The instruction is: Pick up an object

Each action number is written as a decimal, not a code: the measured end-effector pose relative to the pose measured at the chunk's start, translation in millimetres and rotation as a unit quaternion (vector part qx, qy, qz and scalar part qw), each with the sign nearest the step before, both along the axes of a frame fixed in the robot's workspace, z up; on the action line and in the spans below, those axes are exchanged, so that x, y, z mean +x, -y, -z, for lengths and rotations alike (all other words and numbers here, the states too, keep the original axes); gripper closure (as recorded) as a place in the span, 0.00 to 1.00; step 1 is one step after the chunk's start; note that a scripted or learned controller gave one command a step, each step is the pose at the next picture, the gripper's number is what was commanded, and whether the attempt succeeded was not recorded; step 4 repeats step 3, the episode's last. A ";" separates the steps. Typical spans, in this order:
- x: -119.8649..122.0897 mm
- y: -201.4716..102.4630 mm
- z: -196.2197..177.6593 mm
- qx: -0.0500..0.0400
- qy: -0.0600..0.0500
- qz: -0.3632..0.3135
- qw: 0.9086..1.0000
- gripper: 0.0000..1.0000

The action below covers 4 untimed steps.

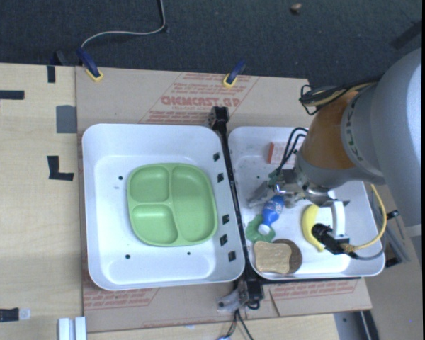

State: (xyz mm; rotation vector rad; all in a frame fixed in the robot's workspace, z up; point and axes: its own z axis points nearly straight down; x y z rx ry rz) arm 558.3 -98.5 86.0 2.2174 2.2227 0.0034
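My gripper (266, 193) is low in the right bin (354, 269), near its left wall. Directly under and just in front of it lies a small blue and white bottle-like object (272, 212), with a green piece (255, 229) by its lower end. The gripper seems to touch or hover just above the blue object; nothing is visibly held. A yellow banana (309, 225) lies to the right, partly under the wrist. At the bin's front a slice of toast (272, 256) rests on a brown round piece (295, 255). A small orange block (276, 150) sits at the back.
The left bin (99, 190) holds a green divided plate (173, 204). A black divider (227, 190) runs between the bins. The grey arm with its orange band (326, 137) covers the right bin's back right part. Cables hang by the wrist.
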 end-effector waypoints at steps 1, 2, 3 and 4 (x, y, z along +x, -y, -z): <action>1.3 3.0 0.2 0.001 -0.001 0.000 1.000 0.00; -4.6 4.4 -0.3 -0.001 0.001 0.000 1.000 0.00; -5.1 3.3 -0.3 -0.001 0.002 0.001 1.000 0.00; -5.1 3.3 -0.3 -0.001 0.002 0.001 1.000 0.00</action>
